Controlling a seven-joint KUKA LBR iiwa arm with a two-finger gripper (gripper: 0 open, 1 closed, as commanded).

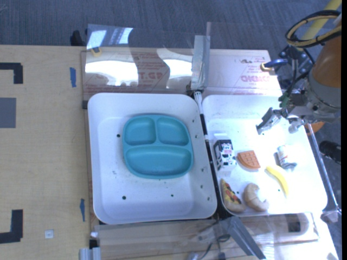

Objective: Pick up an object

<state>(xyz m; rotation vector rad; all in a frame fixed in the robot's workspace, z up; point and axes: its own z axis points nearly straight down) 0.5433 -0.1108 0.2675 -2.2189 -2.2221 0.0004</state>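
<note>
My gripper [280, 123] hangs over the upper right part of the right bin [238, 104], open, with nothing between its fingers. Several small objects lie in the bin's lower half, below the gripper. A black and white carton [224, 153] stands by the left wall. Beside it lies an orange waffle-like piece [249, 160]. A small silver can [283, 157] is closest to the gripper, a short way below it. A yellow banana [277, 180] lies under the can. A tan bread roll [255, 196] and a pizza slice [231, 195] rest at the front edge.
The left bin [103, 161] holds a teal divided plate [158, 146]. A clear upright panel [200, 64] stands behind the bins at their divide. Cables and the arm's body [320, 75] crowd the right bin's far right corner.
</note>
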